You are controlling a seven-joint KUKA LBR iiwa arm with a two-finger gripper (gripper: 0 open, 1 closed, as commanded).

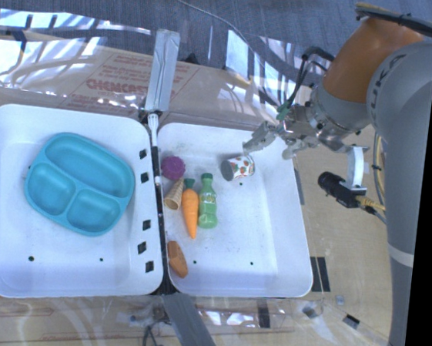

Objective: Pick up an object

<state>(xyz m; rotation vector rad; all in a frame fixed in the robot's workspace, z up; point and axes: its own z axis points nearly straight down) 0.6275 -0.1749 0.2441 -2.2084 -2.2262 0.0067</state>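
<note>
A: We see the gripper over the right bin, near its far rim; its two fingers stand apart, nothing between them; the small patterned cup lies on its side just below and left of them, apart from the fingertips.

B: And the other candidates?

A: The carrot, the green bottle, the ice-cream cone and the bread roll crowd the bin's left side; the blue divided plate sits in the left bin.

B: How do we do this step well?

A: We judge the cup the nearest target; we centre the fingers across its body, descend, then close; a tipped cup may roll.
</note>
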